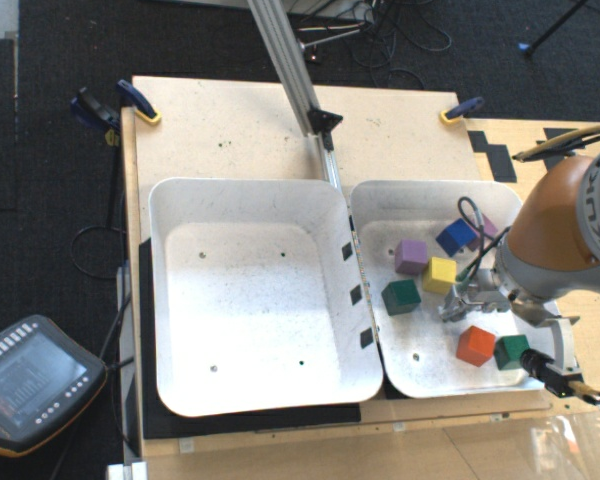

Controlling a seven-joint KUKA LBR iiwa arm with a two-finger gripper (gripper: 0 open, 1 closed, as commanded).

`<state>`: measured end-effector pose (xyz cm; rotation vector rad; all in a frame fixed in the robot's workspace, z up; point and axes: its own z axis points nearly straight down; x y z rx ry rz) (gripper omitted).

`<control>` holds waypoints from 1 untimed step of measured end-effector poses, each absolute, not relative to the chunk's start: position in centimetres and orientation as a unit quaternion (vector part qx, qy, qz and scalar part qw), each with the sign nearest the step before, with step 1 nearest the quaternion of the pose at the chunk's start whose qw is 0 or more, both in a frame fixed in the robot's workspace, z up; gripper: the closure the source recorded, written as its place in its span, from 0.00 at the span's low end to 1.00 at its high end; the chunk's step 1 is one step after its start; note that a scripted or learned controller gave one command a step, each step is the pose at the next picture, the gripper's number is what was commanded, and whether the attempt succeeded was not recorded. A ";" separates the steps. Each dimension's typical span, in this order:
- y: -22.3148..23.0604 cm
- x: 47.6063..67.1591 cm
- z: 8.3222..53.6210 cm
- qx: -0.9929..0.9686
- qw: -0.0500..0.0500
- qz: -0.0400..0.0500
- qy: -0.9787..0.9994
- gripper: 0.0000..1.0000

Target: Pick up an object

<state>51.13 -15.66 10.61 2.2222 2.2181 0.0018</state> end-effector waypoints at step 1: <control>-15.9 50.3 15.7 0.707 0.003 0.001 0.707 1.00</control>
